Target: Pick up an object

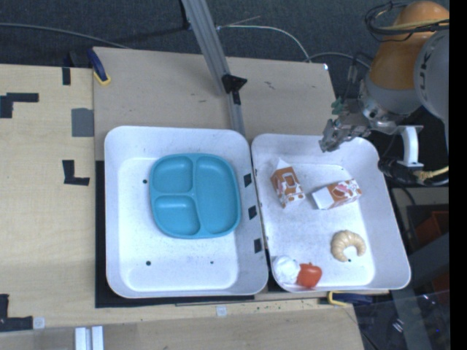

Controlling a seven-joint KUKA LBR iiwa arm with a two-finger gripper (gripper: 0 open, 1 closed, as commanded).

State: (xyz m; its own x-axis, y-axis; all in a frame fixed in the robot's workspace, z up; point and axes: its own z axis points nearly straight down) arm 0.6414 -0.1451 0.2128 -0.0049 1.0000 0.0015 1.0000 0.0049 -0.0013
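Observation:
The right bin (379, 195) holds two small orange-and-white cartons: one (287, 184) at its left middle, the other (337, 194) lying on its side at centre. A tan croissant (348, 244) lies lower right. A red and white item (300, 273) sits at the bin's near edge. My gripper (334, 138) hangs above the bin's far rim, up and right of the cartons, with nothing visible between its fingers.
The left bin (124, 217) carries a blue divided plate (195, 195). A grey metal pole (211, 42) slants down to the far edge between the bins. The arm's orange band (405, 42) sits at the top right. Cables run behind the bins.

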